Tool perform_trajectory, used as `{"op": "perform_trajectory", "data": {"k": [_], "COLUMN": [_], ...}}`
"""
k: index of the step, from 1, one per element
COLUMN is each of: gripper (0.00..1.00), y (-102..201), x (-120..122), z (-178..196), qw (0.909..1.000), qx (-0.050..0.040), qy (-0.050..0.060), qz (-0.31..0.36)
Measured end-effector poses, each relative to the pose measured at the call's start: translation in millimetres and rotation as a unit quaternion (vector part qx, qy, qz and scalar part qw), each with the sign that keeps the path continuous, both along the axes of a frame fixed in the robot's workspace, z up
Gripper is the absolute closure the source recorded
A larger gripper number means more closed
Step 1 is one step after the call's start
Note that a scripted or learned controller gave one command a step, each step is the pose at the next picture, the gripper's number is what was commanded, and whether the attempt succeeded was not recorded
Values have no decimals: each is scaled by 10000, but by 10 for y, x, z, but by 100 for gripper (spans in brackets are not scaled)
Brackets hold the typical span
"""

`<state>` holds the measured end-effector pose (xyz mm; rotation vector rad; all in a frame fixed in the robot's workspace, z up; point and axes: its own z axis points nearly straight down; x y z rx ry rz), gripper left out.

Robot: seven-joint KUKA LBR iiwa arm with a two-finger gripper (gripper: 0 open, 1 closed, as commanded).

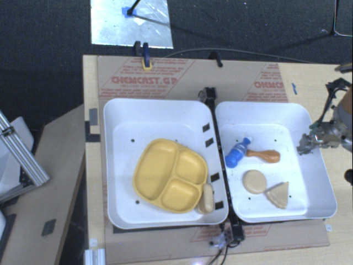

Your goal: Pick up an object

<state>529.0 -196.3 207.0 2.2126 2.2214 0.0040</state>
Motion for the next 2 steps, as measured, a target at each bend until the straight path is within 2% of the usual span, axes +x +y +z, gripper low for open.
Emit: {"op": "perform_trajectory", "data": {"k": [1,2], "gripper": [100,100], "y": [-91,457], "x": [-32,128], "z": [585,457], "qw": [10000,10000], "qx": [-3,18], "qy": [-6,19], "qz": [-1,30]}}
